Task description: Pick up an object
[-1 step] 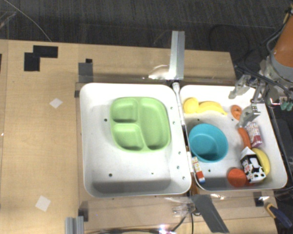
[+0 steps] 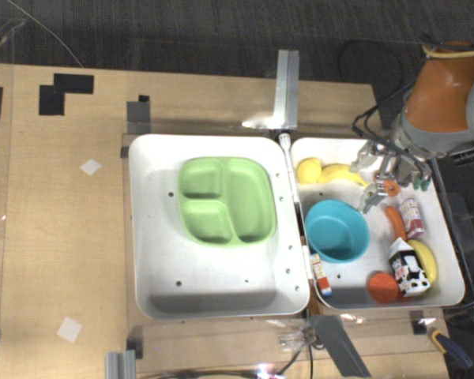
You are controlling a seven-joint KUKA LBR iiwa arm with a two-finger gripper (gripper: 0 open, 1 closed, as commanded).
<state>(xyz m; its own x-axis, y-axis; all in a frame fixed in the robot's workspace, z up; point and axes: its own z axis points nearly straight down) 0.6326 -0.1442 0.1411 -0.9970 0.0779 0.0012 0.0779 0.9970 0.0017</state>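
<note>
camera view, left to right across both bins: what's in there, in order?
green divided tray in the left bin → blue bowl in the right bin → gripper → orange carrot → banana. Items that overlap in the order are left out.

I'm looking at a robotics lab: white bins (image 2: 142, 212) bolted to a plywood bench (image 2: 55, 212), loose cables (image 2: 363, 117), dark carpet (image 2: 221, 14).

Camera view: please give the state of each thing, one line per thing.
Green divided plate: flat, alone in left bin.
Blue bowl: upright, in right bin.
Milk carton: lying on its side.
Banana: lying beside the carton.
End effector: above right bin, holding nothing visible.
</note>
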